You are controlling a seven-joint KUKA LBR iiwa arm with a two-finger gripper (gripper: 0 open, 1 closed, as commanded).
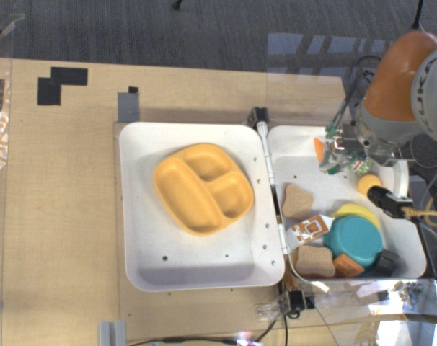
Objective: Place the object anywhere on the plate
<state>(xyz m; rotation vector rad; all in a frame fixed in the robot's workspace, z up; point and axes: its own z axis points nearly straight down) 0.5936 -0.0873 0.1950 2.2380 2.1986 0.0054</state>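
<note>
A yellow divided plate lay in the left bin, tilted so its long axis ran from upper left to lower right. In the right bin a clutter sat: a tan bread-shaped piece, a small printed carton, a teal bowl and a yellow piece. The gripper hung over that bin's upper part, beside an orange object; whether it held that, or how wide it stood, I could not tell. The plate lay well apart to the gripper's left, across the bin divider.
</note>
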